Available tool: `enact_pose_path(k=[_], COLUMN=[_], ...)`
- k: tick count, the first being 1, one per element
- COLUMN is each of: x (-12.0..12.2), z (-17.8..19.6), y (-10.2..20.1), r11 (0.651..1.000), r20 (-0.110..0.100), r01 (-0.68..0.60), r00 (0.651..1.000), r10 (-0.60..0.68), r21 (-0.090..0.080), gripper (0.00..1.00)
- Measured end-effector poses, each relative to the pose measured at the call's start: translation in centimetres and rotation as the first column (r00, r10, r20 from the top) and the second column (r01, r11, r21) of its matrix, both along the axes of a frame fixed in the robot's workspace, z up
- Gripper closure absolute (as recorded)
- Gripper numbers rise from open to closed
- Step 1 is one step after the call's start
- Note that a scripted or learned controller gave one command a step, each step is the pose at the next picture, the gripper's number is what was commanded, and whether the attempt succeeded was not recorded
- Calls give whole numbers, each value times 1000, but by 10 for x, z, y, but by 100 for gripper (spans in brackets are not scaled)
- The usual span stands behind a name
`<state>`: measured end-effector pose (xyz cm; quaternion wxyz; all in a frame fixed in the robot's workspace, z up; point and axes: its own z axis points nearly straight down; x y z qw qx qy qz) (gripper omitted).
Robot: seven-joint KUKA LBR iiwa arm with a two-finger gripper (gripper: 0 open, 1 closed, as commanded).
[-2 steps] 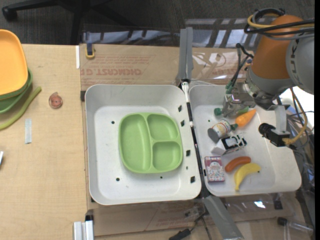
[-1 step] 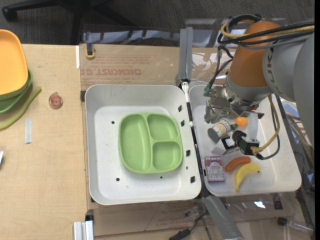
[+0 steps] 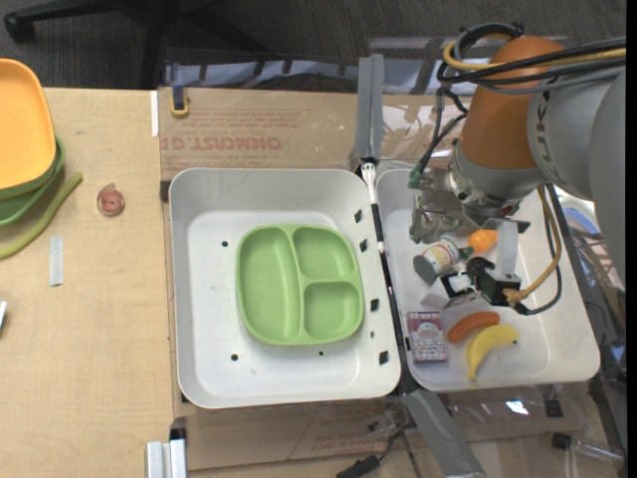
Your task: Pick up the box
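The box (image 3: 426, 335) is small and pink-red with a printed top. It lies flat at the front left of the right bin (image 3: 572, 352). My gripper (image 3: 434, 225) hangs below the orange wrist band over the back left of that bin, well behind the box and apart from it. A small white can (image 3: 438, 259) lies on its side just under the gripper.
Near the box are a red sausage (image 3: 472, 325) and a banana (image 3: 490, 347). An orange ball (image 3: 483, 238) and a black-and-white object (image 3: 470, 281) sit mid-bin. The left bin (image 3: 199, 357) holds a green divided plate (image 3: 299, 285). Orange and green dishes (image 3: 22, 147) stand far left.
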<state>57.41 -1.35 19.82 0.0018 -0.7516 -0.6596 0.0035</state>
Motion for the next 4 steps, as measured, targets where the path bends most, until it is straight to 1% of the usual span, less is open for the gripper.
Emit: enact_pose_path(k=[1, 2, 3, 4], x=[-34, -10, -95, -94], z=[-8, 41, 37, 45], y=[34, 1, 1, -1], r11=[986, 932, 921, 923], r20=[3, 5, 5, 3], r01=[-169, -363, -389, -386], r00=[986, 932, 921, 923], r10=[169, 363, 389, 386], r21=[2, 1, 2, 2], gripper=[100, 100, 100, 100])
